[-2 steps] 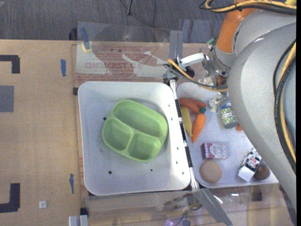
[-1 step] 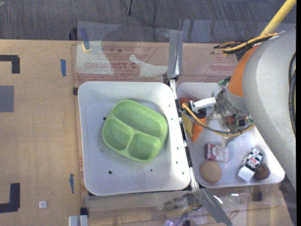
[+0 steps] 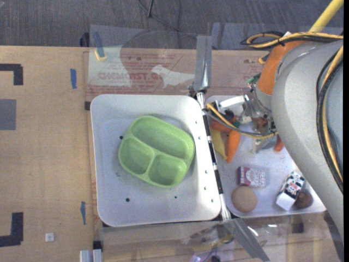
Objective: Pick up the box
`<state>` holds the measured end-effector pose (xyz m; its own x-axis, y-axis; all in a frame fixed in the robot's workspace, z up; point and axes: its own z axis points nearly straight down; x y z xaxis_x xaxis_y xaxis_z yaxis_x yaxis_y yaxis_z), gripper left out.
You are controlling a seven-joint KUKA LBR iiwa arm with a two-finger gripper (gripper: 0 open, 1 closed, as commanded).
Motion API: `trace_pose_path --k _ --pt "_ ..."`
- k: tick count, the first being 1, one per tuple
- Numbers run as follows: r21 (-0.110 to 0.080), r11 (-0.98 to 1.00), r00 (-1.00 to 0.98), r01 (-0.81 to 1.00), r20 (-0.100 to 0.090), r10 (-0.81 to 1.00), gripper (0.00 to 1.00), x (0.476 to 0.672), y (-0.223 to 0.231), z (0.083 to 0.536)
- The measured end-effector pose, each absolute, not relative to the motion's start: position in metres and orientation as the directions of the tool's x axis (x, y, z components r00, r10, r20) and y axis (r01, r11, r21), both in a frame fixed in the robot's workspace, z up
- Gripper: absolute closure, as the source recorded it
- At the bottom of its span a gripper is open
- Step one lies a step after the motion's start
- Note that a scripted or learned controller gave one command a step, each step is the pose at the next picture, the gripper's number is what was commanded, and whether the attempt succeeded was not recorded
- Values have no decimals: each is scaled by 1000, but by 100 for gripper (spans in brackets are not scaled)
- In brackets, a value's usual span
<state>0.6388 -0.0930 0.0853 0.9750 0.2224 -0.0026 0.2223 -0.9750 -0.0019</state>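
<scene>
A green tray [image 3: 157,152] sits in the left bin [image 3: 103,190]. In the right bin [image 3: 271,198] the box [image 3: 252,176] lies untouched, near the front. The gripper [image 3: 255,125] hovers behind it; its state I cannot tell. Picking remains undone.

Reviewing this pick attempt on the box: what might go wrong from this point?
1. The pincer sits over the carrot and yellow item at the right bin's far end, apart from the red box; it may close on the wrong thing.
2. The box lies flat beside the round tan piece and the milk carton, so a descent could nudge them.
3. The arm covers much of that bin, hiding possible contact.
</scene>
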Motion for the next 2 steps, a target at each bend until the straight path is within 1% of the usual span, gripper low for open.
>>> trace_pose_path --k 1,2 --pt "-4 -956 956 293 -3 293 0 509 -81 184" --pt "-2 -966 966 257 -2 257 0 620 -106 274"
